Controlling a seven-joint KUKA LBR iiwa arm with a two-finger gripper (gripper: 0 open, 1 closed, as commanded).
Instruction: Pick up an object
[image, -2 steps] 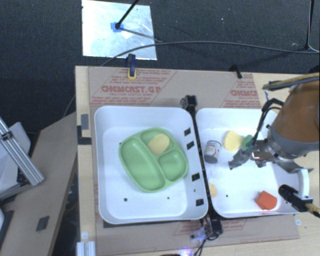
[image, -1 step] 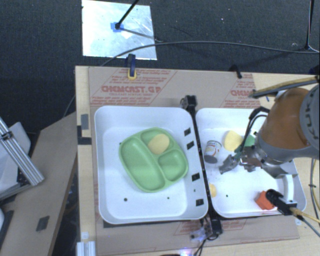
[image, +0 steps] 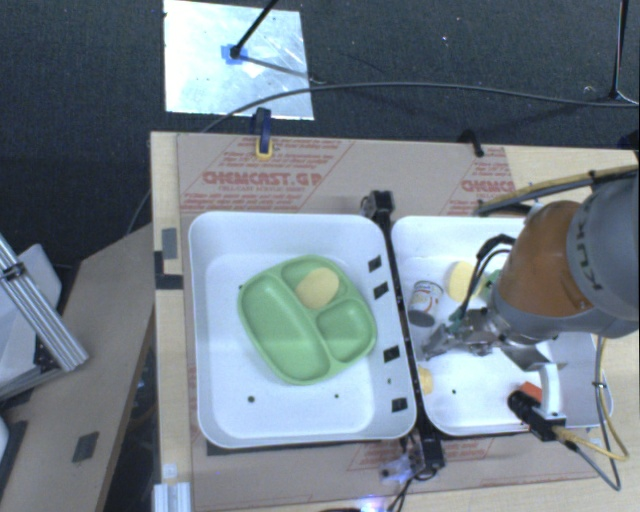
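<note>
One pale yellow rounded object (image: 461, 279) sits in the right bin (image: 470, 415).

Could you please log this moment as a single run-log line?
hand: low in right white bin | near: small white cup | green divided plastic plate: left bin, holds yellow lump

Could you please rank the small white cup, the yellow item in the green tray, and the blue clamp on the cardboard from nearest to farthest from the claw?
1. Small white cup, in the right bin, just up-left of the claw.
2. Yellow item, in the green tray's upper compartment, left bin.
3. Blue clamp, at the cardboard's far edge.
</note>
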